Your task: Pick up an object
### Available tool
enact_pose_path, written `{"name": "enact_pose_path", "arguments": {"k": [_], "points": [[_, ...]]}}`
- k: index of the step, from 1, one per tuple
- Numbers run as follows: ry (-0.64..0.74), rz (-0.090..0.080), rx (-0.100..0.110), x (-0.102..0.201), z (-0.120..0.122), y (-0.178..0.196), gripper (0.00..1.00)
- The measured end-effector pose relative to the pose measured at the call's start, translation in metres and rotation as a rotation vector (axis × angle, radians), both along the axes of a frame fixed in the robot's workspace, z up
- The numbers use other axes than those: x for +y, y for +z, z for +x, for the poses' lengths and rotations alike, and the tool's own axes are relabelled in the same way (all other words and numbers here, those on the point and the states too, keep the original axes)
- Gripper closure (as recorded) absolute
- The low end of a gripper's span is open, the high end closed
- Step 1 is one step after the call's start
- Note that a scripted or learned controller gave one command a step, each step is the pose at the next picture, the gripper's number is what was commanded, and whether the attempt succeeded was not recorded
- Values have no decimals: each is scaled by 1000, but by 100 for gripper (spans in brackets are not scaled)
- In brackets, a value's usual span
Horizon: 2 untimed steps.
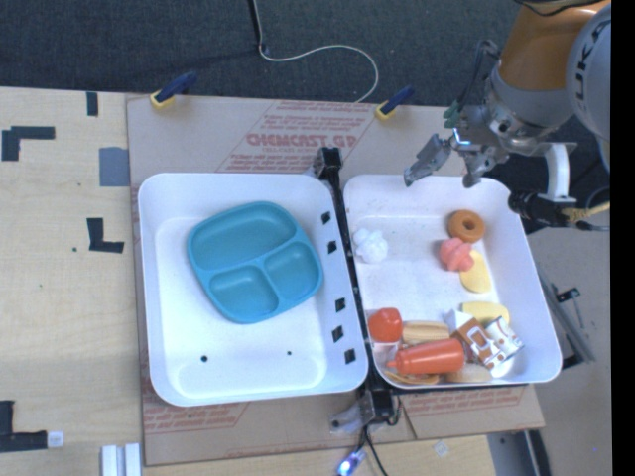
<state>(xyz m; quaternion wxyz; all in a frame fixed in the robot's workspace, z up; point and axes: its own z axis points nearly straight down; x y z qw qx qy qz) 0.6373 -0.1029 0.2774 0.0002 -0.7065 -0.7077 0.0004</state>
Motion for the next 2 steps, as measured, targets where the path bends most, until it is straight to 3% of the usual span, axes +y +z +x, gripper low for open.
{"name": "enact_pose_path", "arguments": {"k": [1, 2], "points": [[-10, -1, 13, -85, -23, -120, 0], [-2, -2, 3, -109, -11, -198, 0]]}}
